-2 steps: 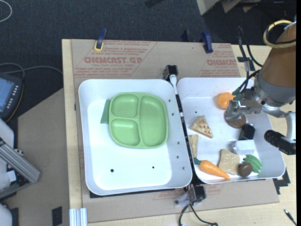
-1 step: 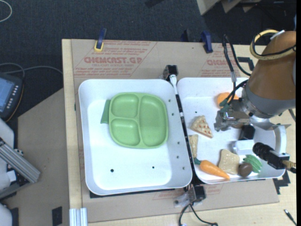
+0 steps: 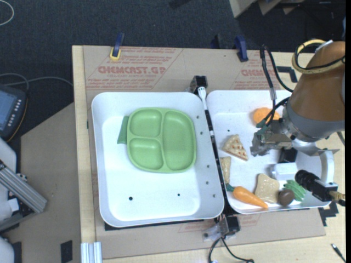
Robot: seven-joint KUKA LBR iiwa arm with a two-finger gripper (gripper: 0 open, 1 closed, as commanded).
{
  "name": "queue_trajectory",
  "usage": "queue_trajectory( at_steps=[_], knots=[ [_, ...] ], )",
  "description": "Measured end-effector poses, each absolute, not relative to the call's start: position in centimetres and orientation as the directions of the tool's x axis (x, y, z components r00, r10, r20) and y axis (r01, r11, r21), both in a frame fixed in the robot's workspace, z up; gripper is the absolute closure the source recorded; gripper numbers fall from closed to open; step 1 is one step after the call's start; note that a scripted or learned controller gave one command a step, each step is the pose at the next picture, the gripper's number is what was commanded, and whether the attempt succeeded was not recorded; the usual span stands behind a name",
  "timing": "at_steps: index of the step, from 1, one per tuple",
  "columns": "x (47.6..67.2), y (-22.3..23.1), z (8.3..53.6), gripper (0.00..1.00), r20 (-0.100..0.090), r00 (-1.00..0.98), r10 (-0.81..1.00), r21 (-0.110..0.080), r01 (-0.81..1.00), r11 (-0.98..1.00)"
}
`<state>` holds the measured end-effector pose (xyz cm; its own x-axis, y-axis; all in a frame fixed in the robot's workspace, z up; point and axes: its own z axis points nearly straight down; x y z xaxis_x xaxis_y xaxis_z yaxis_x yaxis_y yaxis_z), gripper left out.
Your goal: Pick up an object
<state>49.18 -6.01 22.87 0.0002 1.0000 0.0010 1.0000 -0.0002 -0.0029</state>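
two bins sit side by side on the desk (image 3: 88,147). the left bin (image 3: 109,196) holds a divided plate (image 3: 162,139), lying toward its back half. in the right bin (image 3: 219,106), a waffle wedge (image 3: 236,147) lies near the middle left, a cracker (image 3: 266,188) sits toward the front, and a carrot (image 3: 248,196) lies just left of the cracker along the front edge. the arm (image 3: 318,92) reaches over the right bin's right side.

orange object (image 3: 262,114) partly behind gripper (image 3: 262,142)
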Motion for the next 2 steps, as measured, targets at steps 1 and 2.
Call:
queue_trajectory(
  at_steps=[1, 2],
  knots=[
    [50.29, -7.0, 21.77, 1.0, -0.001, 0.001, 1.0, 0.0, 1.0, -0.001],
    [50.01, -6.87, 21.72, 1.0, 0.001, 0.001, 1.0, -0.002, 1.0, -0.001]
  ],
)
